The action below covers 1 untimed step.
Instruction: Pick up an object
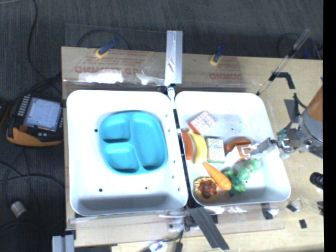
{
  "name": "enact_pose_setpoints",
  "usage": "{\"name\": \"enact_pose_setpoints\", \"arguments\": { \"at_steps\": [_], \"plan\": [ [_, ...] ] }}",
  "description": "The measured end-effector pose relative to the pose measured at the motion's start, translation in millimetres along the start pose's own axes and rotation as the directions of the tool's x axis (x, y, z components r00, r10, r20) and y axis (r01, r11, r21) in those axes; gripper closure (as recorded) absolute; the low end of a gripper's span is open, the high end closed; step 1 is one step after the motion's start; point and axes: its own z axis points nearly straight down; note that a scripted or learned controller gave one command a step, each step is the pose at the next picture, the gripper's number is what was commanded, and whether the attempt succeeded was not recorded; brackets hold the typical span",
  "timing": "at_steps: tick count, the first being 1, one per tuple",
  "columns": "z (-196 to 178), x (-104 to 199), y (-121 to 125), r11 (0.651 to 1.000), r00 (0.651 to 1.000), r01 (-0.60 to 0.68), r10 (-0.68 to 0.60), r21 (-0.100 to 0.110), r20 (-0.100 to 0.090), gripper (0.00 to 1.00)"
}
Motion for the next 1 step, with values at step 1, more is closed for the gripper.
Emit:
{"name": "enact_pose_setpoints", "arguments": {
  "at_steps": [1],
  "plan": [
    [85.8, 19.6, 40.3, 1.000, 1.000, -0.017, 0.017, -0.002, 0.000, 0.00]
  ]
}}
